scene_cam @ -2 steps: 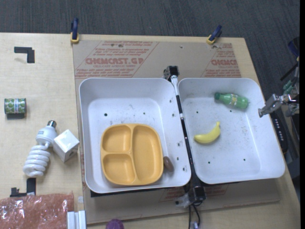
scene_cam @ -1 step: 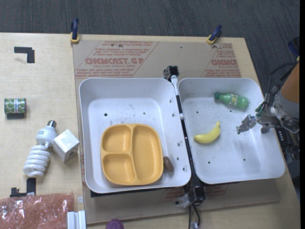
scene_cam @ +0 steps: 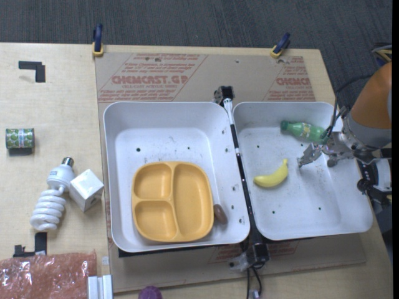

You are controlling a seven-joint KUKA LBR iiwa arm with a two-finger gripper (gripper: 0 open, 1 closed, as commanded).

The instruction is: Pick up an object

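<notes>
A yellow banana lies near the middle of the right bin. A green bottle rests on its side at that bin's far edge. My gripper hangs over the right part of this bin, just below the bottle and to the right of the banana. Its fingers are spread open and hold nothing. The arm's orange band rises at the right edge.
The left bin holds a yellow divided plate and a small brown object. On the bench to the left lie a spiral light bulb, a white cube, a green can and a red mesh bag.
</notes>
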